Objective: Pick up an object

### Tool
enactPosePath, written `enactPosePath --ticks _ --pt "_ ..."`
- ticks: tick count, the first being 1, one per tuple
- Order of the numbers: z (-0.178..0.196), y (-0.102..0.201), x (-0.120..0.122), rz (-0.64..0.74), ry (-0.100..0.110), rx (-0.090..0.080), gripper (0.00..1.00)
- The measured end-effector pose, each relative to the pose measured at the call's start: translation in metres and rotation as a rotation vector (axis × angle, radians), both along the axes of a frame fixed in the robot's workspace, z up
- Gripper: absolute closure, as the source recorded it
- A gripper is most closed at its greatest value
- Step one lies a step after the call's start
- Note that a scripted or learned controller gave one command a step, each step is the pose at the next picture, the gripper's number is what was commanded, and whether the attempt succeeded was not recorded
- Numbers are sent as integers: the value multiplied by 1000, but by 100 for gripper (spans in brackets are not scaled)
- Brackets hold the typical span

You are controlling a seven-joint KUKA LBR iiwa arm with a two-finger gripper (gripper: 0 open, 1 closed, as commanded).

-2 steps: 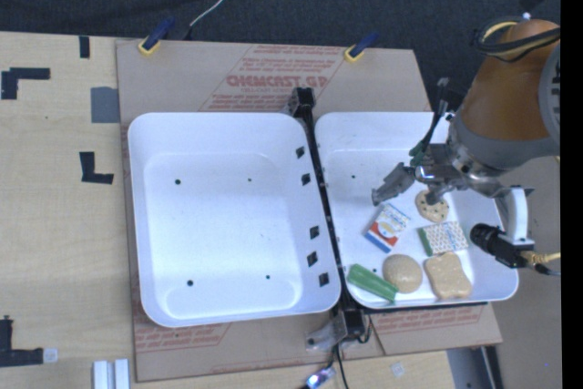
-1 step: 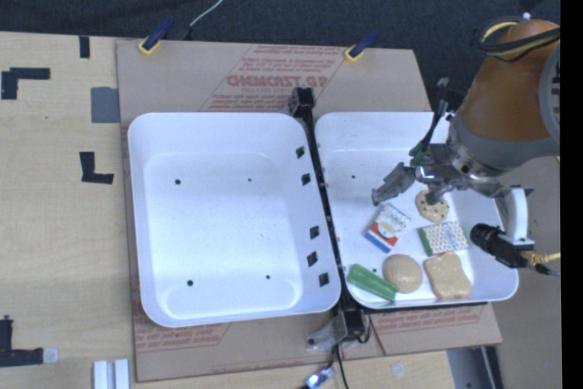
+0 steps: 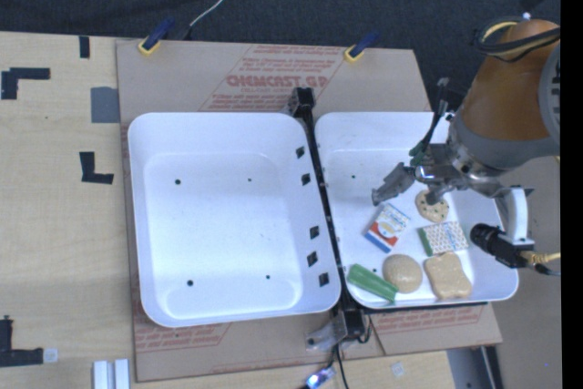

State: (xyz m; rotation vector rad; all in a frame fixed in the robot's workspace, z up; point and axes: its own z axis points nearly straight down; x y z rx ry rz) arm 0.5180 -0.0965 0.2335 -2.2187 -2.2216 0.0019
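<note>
Approach step: hand is hovering, fingers apart and gripping nothing, right of frame centre, above the right bin. Next it is needing to drop onto the round cookie just beside it and close.

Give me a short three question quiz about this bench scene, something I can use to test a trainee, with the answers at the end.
1. True or false: all the loose objects lie in the right bin.
2. Multiple choice: which object lies nearest the divider between the bins? A) the green object B) the tan sponge C) the round cookie
3. Short answer: where does the gripper hover relative to the blue, white and red packet?

Key
1. True; the left bin shows nothing but small dark marks.
2. A
3. Above the right bin, just beyond the packet toward the far side, beside the cookie. Nothing is seen between its fingers.
</note>
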Motion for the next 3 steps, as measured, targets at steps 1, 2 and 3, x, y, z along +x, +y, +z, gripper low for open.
enactPosePath --ticks 1,2,3 --pt "0 0 0 0 0 0 0" --pt "0 0 0 0 0 0 0" --pt "47 11 -35 1 -3 0 0"
